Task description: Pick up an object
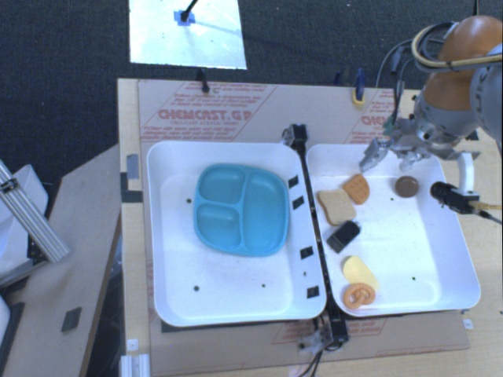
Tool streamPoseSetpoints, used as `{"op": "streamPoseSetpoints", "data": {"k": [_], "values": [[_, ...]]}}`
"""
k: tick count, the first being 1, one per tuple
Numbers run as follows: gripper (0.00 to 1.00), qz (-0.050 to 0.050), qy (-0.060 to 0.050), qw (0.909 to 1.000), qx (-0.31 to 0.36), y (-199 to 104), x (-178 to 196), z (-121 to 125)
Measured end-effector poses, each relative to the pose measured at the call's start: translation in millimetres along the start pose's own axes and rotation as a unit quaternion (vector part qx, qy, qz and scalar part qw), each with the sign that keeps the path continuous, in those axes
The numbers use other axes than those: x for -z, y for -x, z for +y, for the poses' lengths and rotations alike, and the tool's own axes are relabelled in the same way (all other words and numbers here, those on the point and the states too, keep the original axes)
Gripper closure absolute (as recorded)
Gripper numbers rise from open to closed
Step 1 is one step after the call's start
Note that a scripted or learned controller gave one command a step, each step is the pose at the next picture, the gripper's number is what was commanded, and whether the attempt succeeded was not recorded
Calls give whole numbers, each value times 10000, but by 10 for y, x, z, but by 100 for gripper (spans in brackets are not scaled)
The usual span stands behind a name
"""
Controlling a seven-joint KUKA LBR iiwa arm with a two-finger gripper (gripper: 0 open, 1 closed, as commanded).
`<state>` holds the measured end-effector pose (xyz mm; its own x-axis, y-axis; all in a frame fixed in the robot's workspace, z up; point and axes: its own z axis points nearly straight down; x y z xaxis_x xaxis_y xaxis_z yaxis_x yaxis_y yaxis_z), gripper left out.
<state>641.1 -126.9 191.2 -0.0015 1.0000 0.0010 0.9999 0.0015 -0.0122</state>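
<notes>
Hovering near the right bin's (452, 234) far rim, jaws (391, 157) apart and unladen, brown disc (406, 185) just beside.

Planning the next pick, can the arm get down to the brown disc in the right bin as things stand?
Probably yes. The end effector hangs over the right bin, just up and left of the brown disc. The disc lies apart from the waffle and bread, with nothing over it.

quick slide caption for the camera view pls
Gripper open above the right bin of toy food; blue divided plate in the left bin.
</notes>
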Motion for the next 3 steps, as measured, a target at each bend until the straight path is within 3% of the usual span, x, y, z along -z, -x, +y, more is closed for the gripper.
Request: {"op": "streamPoseSetpoints", "data": {"k": [1,3], "values": [[0,-8,69,10000,11,-4,90,29],[0,-9,67,10000,8,-10,-1018,77]]}}
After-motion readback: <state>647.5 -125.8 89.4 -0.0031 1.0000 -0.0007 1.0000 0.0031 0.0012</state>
